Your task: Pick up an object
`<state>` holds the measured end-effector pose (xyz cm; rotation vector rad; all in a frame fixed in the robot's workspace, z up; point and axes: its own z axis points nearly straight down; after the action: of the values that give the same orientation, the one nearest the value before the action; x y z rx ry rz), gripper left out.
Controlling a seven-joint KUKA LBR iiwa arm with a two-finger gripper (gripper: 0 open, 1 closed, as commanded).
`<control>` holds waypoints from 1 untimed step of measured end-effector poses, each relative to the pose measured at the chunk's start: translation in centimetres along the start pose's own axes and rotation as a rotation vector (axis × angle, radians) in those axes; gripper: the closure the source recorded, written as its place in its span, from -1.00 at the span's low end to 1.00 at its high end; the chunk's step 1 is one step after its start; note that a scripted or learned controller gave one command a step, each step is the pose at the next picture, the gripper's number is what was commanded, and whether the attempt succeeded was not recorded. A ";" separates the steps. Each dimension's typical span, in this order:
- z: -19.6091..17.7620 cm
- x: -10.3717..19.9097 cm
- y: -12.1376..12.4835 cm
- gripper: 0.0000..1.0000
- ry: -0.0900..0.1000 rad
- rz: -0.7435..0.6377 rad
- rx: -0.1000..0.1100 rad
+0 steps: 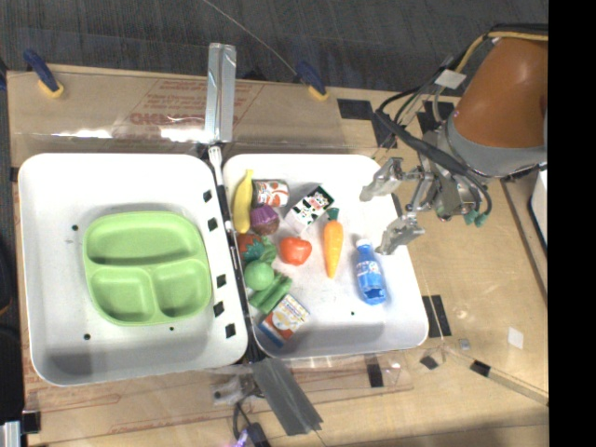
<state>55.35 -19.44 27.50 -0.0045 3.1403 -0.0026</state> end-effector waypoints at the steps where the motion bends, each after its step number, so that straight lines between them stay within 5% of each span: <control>1: 16.0 -4.4 -1.5 -1.00 -0.007 0.018 0.001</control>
<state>59.81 -20.91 11.55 0.0239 3.1334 -0.0046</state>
